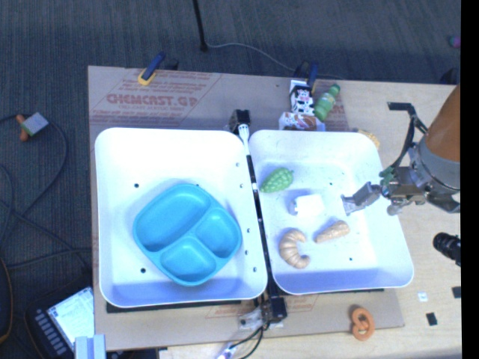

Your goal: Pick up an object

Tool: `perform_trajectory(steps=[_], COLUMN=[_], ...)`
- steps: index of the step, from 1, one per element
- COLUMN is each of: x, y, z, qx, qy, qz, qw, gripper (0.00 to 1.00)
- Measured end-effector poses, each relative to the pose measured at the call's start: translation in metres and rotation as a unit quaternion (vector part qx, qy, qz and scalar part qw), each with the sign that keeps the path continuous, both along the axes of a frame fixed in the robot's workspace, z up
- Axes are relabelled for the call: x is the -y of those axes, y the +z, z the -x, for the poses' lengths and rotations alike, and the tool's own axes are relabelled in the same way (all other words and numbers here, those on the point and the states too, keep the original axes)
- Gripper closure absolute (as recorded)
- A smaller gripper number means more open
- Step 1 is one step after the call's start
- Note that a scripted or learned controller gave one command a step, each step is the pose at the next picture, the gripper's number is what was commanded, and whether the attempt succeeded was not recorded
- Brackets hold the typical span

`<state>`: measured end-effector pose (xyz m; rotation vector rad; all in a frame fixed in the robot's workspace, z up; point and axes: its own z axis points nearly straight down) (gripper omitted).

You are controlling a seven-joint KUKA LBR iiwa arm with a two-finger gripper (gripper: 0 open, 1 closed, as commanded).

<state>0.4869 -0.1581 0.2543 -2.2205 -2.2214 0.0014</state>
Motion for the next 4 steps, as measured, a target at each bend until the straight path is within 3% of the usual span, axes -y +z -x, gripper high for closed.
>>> perform_trajectory(steps=[1, 2, 3, 4], x=[0.022, 0.005, -0.054, -0.056], y=[-0.116, -0.167, -0.153, -0.148], z=[-0.027, -0.07, -0.018, 0.004], qx=[-0.001, 0.002, -0.001, -0.001], qy=[0.0, 0.0, 0.0, 0.0], qz=[-0.0005, 0.0004, -0.0007, -0.0003], qw=[1.0, 1.0, 1.0, 1.0], gripper=[0.0, 0.0, 0.0, 0.0])
